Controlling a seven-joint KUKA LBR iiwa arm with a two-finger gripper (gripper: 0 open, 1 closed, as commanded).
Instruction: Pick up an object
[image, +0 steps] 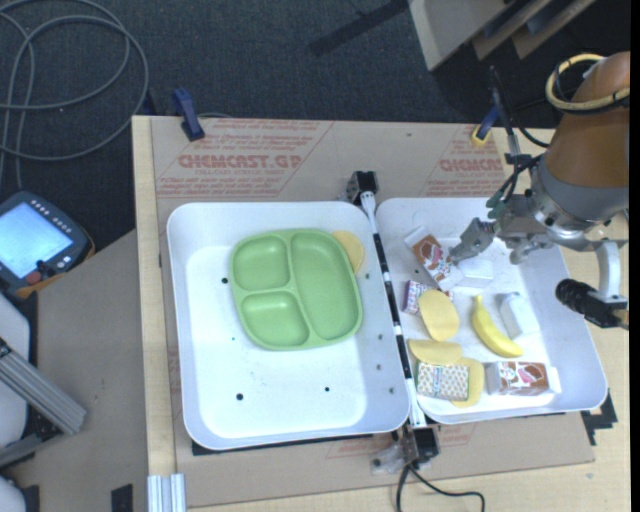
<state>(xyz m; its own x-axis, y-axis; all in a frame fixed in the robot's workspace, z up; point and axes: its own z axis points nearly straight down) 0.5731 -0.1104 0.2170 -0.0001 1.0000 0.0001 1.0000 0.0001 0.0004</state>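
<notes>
The right bin (590, 375) holds several small things. Among them are a brown and red packet (430, 257), a small wrapped sweet (414, 295), a yellow disc (438, 315), a banana (493, 331), a grey bar (511, 315), a checkered packet (443, 380) and a red and white packet (520, 377). My gripper (497, 250) hangs over the back of this bin, to the right of the brown packet and above a white scrap (479, 269). Its two grey fingers (468, 242) stand spread apart with nothing between them.
In the left bin (200, 370) lies a green three-compartment plate (296, 288), with a pale yellow piece (350, 247) at its far right corner. A ridge where the bins meet (390, 300) runs front to back. A black clamp (362, 185) sits at its far end.
</notes>
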